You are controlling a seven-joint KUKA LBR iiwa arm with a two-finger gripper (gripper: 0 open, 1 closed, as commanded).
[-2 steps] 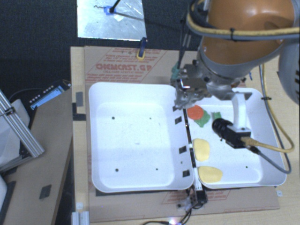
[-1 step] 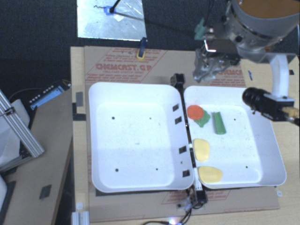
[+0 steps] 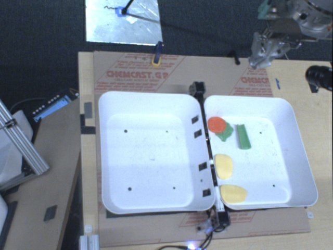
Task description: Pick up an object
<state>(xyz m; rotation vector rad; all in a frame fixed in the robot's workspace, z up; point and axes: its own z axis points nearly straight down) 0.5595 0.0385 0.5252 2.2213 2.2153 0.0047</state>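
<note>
The right bin (image 3: 291,139) holds several small objects near its left wall. An orange-red round piece (image 3: 216,124) lies on top of a green leafy piece (image 3: 226,133). Right beside them lies a green stick (image 3: 243,137). Lower down lie a pale yellow oval (image 3: 223,166) and a yellow flat piece (image 3: 233,193). My gripper (image 3: 261,60) hangs at the top right, beyond the far rim of the right bin and well clear of all the objects. Nothing shows between its fingers.
The left bin (image 3: 151,150) sits beside the right one, joined by a black hinge strip (image 3: 204,139). A shiny metal sheet (image 3: 124,13) lies on the floor beyond the bench. A metal frame (image 3: 21,150) stands at far left. A black knob (image 3: 318,78) sits at the right edge.
</note>
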